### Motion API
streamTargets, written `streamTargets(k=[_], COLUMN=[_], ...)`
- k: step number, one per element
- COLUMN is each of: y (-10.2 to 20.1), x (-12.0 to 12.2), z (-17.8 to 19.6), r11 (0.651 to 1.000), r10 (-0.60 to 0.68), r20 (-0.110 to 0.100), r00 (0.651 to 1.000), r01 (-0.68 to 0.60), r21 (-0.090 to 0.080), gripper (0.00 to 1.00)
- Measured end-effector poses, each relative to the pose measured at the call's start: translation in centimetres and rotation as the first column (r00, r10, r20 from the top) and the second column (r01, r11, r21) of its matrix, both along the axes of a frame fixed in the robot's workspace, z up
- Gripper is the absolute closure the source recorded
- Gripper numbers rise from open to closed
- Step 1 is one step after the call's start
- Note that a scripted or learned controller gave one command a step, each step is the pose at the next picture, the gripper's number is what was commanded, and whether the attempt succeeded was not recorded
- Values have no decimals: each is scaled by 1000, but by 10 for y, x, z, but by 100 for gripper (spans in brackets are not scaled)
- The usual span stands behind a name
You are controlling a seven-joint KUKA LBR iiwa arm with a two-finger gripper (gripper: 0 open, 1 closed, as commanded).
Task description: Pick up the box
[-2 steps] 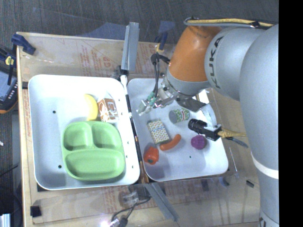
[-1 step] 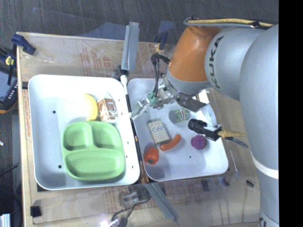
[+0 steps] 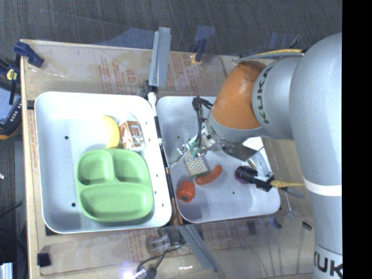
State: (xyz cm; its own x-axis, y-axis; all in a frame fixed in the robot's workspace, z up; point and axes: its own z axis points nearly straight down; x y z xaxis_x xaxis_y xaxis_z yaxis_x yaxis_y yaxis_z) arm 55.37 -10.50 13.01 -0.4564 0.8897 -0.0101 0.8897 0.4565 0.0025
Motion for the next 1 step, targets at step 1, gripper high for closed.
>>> streamTargets(k=[1], y=[-34], x=[-23], z=[-34], r11=[983], r10=[-181], r20=[0], r00=[983], r01=[181], r21=[8], gripper=[0])
